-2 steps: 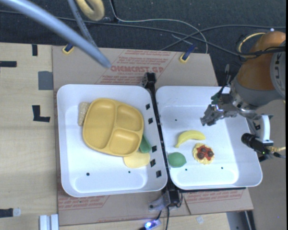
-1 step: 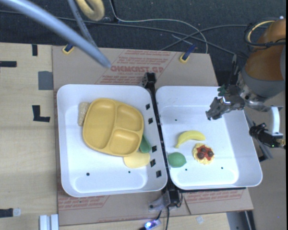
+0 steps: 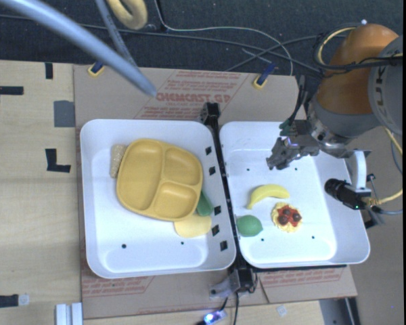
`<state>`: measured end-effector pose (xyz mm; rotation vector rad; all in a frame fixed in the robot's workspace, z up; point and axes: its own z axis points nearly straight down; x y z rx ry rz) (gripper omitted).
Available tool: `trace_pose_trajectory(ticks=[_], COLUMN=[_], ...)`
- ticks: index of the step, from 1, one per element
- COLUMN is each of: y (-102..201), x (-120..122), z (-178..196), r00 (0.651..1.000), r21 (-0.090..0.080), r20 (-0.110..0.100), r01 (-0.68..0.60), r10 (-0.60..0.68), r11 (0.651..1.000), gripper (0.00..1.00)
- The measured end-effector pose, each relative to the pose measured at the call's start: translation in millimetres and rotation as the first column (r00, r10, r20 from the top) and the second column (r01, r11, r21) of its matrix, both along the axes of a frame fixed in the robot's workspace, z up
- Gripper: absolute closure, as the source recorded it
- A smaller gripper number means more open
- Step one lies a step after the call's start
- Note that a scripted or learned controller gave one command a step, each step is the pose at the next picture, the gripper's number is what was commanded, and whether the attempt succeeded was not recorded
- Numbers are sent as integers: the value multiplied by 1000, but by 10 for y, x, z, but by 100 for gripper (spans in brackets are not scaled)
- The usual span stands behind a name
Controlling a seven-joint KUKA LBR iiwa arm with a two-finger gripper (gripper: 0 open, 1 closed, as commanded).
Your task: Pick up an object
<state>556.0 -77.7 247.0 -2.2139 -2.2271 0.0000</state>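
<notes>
Here, two white bins are seen side by side on a cardboard sheet [image 3: 189, 93]. The gripper [image 3: 284, 156] is held over the upper part of the right bin [image 3: 325, 249], reached in from the right under the orange band [image 3: 355, 66]. Nothing is seen between its fingers; how far they are parted cannot be told from this angle.

In the right bin, three things are noted below the gripper. A banana [image 3: 267, 195] is laid near the middle, apart from the gripper. A green piece [image 3: 250, 225] is set just below and left of it, close to the bin's left wall. A small yellow item with red spots [image 3: 287, 217] is placed right of the green piece, just beneath the banana's right end.

In the left bin [image 3: 98, 202], a yellow divided tray [image 3: 159, 179] is laid tilted. A tan piece [image 3: 116, 160] is partly covered at its left edge. A green bit [image 3: 204, 206] and a pale yellow piece [image 3: 193, 227] are tucked at its lower right.
</notes>
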Motion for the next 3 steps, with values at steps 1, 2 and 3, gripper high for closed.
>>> trace_pose_trajectory(ticks=[1,2,3], y=[532,1038,1647], x=[1,110,216], z=[-23,-185,-268], r00=[1000,1000,1000], r21=[0,-1,-1], r20=[-1,-2,-1], r01=[0,0,-1], r10=[0,0,1], r11=[1000,1000,1000], gripper=[100,100,100])
